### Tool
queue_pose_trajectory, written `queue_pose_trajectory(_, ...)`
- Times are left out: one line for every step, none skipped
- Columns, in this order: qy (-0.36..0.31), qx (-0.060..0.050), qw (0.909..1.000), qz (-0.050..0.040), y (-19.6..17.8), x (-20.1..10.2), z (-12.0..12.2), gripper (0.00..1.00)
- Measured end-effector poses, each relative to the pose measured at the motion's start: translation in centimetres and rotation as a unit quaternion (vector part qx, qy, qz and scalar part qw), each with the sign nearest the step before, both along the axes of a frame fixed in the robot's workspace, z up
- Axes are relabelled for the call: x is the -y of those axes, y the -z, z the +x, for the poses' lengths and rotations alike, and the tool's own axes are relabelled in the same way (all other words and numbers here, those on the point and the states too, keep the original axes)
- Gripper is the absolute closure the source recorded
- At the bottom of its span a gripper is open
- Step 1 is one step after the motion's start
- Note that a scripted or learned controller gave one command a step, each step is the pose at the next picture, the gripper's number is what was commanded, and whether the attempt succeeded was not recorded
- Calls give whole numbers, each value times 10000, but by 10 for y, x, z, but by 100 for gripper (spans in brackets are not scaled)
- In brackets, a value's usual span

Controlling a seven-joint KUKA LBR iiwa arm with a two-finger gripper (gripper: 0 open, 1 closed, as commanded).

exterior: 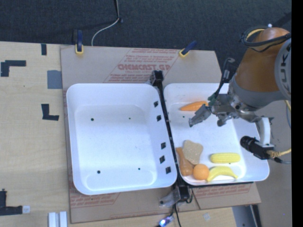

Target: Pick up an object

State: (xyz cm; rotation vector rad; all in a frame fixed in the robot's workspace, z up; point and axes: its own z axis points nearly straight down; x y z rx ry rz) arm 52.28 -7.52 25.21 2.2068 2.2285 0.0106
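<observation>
Reading the bench from its near edge to its far edge, you find the following.

Near edge of right bin (258,176): a banana (221,174), an orange (200,172), a corn cob (225,158), a tan bread-like piece (192,151) and a brown piece (184,163), all clustered close together.
Left bin (113,136): bare white floor with small dark marks.
Gripper (211,117): over the middle of the right bin, fingers spread apart and holding nothing.
Task's thing: the carrot (193,106), judged the likeliest target, lies flat near the far left corner of the right bin, just beyond the fingers.
Carrot appearance: orange, slim, tapered, lying roughly along the far wall, apart from the near cluster.
Step in hand: approach before the grasp, as you may judge it.
Doing it well: centre the fingers across the carrot's narrow width, not its length; descend straight; close only once both fingers flank it, since a tapered body may slip or roll.
Far edge: clamps on the cardboard sheet (142,65).
</observation>
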Motion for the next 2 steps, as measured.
queue_pose_trajectory(38, -61, 10000, 1, 0, -21, -41, 0)
queue_pose_trajectory(8, 35, 10000, -7, -122, -67, 28, 0)
